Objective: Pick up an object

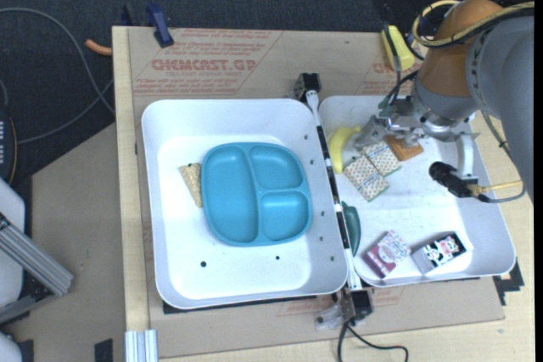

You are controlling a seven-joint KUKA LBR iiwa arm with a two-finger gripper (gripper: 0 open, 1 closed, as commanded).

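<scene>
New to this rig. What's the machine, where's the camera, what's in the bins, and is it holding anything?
This is one picture from a fixed camera above the bench, looking down at a slant. The machine is a grey robot arm with an orange band, reaching in from the right. Its gripper is at the end of the arm, low over the far part of the right bin.

Around the gripper lie a yellow item, two patterned packets and a small orange piece. Nearer the camera are a pink packet and a black-and-white box.

The left bin holds a blue divided plate with a tan patterned piece at its left edge.

The view is too cluttered at the gripper to tell whether it holds anything.
</scene>
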